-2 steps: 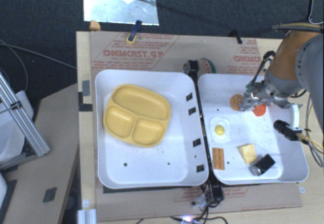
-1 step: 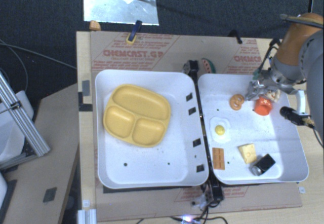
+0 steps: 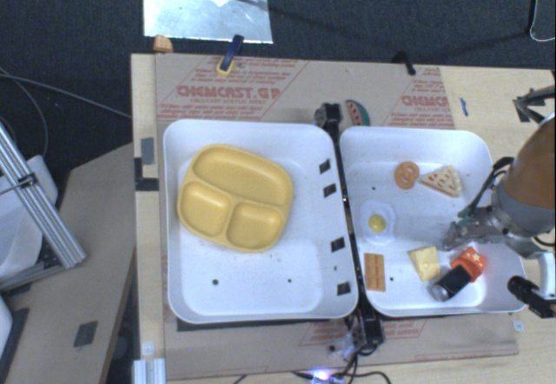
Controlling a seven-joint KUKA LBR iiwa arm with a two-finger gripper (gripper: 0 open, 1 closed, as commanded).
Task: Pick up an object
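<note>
Several small toys sit in the right bin (image 3: 486, 148); the gripper (image 3: 460, 235) hovers by the yellow block (image 3: 425, 262), probably light and stiff, best pinched across flat sides.

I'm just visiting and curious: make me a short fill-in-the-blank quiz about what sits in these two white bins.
1. The divided tray in the left bin is ____ in colour.
2. That tray has ____ compartments.
3. The pizza slice lies in the ____ bin.
4. The gripper is over the ____ bin.

Missing words: yellow; three; right; right.
</note>
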